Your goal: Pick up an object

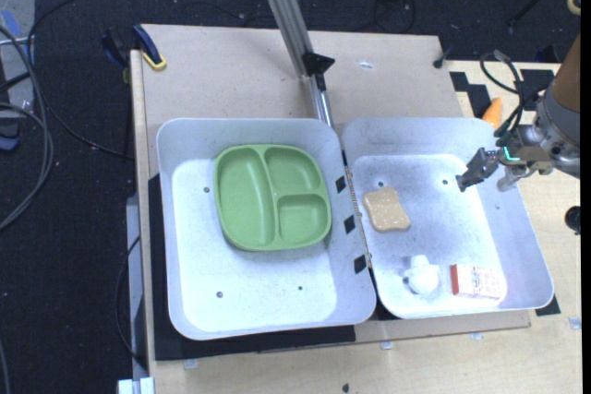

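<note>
In the right bin (517, 226) a tan slice of toast (386, 209) lies flat near the left wall. A small white round object (422, 276) rests near the front edge, and a red and white carton (477, 281) lies flat just to its right. My gripper (511, 169) hangs over the bin's upper right rim, well right of the toast and far above the carton in the view. Nothing shows in its grasp.
The left bin (185, 226) holds a green divided plate (273, 197) in its upper half. A slanted metal pole (288, 5) rises behind the bins. Black clips (351, 221) sit along the seam between the bins.
</note>
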Controlling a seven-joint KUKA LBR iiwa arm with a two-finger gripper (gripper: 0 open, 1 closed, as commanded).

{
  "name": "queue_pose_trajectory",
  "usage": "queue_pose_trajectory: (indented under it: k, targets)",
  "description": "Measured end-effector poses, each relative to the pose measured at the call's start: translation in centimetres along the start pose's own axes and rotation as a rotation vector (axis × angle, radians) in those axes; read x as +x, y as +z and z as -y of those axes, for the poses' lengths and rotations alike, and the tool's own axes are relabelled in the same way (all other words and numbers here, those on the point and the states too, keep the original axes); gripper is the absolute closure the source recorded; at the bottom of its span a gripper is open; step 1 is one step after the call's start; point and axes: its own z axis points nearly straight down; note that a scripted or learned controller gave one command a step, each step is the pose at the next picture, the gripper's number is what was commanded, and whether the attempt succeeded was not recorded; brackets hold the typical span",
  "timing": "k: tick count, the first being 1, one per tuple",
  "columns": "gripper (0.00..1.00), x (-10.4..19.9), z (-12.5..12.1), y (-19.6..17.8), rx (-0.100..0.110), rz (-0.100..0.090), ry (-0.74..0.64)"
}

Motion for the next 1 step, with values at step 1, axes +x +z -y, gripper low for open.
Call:
queue_pose_trajectory:
  k: [1]
  targets:
    - [0.0,0.0,-0.05,-0.09,-0.002,0.0,0.0]
